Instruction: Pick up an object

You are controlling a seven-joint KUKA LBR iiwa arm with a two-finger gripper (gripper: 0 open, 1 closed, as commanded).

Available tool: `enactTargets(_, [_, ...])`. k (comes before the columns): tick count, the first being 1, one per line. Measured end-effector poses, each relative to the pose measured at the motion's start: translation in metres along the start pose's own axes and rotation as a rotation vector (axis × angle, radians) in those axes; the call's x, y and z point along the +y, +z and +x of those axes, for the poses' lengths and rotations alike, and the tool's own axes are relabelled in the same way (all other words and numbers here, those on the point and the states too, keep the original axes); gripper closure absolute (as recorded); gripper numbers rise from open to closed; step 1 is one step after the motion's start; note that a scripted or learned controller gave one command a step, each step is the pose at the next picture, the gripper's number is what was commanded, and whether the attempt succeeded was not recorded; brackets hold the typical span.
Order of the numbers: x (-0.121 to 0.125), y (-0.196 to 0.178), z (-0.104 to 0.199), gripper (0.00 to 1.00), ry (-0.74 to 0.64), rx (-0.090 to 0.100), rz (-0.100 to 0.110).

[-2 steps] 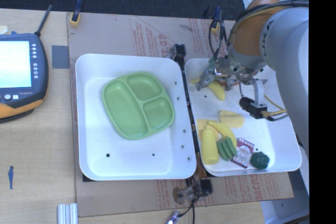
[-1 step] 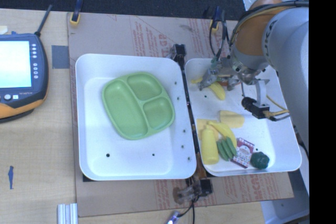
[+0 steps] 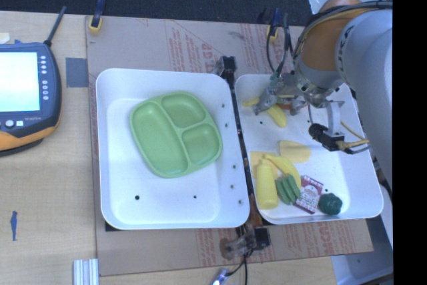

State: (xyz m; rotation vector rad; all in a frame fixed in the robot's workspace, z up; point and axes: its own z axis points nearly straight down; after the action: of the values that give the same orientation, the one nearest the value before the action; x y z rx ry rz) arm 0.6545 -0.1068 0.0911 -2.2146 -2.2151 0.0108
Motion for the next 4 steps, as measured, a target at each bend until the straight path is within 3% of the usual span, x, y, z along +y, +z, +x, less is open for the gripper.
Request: enactTargets(4, [0.0001, -0.0001, 0.0076, 0.00, -0.002, -0.001, 0.000])
